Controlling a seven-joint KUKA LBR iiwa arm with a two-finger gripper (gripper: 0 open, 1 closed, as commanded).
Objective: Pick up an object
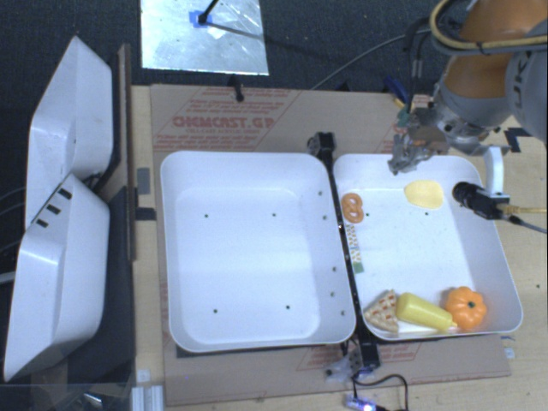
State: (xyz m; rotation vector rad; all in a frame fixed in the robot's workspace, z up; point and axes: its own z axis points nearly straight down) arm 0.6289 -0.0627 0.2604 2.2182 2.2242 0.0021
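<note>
Five objects in right bin [505,302]: one pretzel [352,206], one pale yellow disc [424,194], one pizza slice [384,311], one yellow pepper [422,312], one orange pumpkin [466,307]. Gripper [406,160] over far rim near disc; grip state unclear. Left bin [175,255] alongside.

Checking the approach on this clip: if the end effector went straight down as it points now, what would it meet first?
Probably the bare floor of the right bin near its far edge; the pale yellow piece lies just beside that line. Depth is unclear.

Right bin [492,255] — pretzel [352,206], pumpkin [466,307].
</note>
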